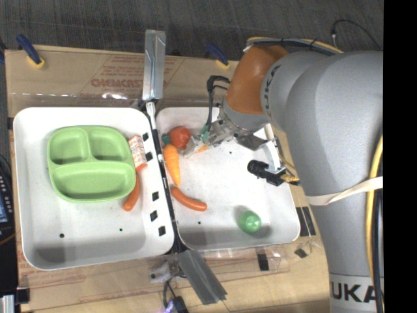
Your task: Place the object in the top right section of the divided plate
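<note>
Camera view: cardboard-topped bench point(78, 70), dark carpet behind; end effector point(207, 137) grip state can't tell, near tomato point(180, 136).

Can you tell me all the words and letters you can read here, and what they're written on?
"UKA": white letters on the arm's grey base, cut off at the bottom edge.
Red printing on the brown cardboard behind the bins: upside down and too blurred to read.
Small packet beside the green divided plate: has printing, too small to read.
</note>
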Tool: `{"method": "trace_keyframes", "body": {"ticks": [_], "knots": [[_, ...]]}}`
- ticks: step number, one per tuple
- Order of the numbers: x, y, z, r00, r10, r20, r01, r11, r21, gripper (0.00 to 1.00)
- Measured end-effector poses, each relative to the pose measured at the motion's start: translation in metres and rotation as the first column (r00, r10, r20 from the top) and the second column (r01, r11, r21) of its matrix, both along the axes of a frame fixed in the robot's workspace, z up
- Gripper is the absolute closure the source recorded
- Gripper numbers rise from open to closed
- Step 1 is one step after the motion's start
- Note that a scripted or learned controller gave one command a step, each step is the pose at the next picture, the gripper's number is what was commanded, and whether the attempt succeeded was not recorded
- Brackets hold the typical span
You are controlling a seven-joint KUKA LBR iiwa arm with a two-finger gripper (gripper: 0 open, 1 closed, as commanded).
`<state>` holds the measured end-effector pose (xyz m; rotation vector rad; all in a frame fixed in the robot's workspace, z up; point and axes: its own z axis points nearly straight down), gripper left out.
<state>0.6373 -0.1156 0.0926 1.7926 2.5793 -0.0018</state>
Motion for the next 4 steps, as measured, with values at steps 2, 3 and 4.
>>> {"method": "trace_keyframes", "body": {"ticks": [2,3,4], "knots": [[0.014,-0.005,0.043,0.970,0.241,0.002,-0.241,0.970,-0.001,1.00],[0.015,-0.004,0.054,0.969,0.245,0.003,-0.245,0.969,-0.001,1.00],[0.016,-0.004,0.064,0.969,0.249,0.005,-0.249,0.969,-0.003,1.00]]}}
